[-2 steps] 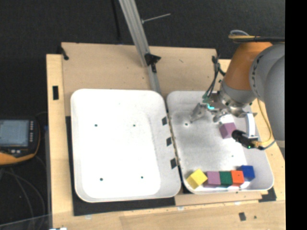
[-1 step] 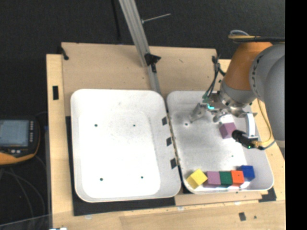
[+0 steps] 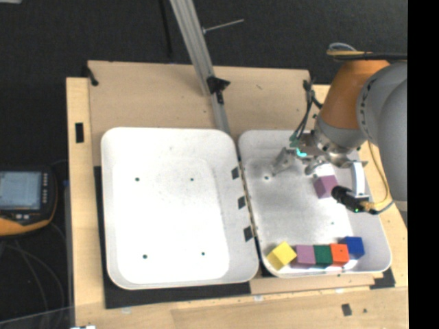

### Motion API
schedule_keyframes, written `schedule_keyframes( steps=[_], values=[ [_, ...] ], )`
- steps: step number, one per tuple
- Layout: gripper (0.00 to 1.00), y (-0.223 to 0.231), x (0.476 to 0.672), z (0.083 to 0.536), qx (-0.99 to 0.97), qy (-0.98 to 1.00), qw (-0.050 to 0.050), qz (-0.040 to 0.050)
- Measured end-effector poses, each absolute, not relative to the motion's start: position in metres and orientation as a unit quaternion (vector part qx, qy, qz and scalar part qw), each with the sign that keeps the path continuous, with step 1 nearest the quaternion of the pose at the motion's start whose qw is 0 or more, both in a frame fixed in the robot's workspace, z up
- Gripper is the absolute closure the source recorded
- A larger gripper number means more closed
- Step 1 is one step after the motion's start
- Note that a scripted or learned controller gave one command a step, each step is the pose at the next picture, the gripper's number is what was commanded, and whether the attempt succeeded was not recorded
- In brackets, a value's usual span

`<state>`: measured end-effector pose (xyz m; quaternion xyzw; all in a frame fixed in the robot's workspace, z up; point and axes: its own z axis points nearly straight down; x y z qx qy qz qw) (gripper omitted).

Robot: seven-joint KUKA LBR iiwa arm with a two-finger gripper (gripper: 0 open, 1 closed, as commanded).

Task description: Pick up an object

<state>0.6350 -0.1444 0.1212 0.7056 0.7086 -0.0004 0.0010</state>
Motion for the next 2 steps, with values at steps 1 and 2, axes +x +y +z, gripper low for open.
schedule_keyframes(
  steps=[1,2],
  values=[
    [0.00,-0.1444,0.6350,0.1212,0.706,0.709,0.001,-0.0005],
    [0.00,-0.1444,0.6350,0.1212,0.705,0.709,0.001,-0.0006]
  ],
)
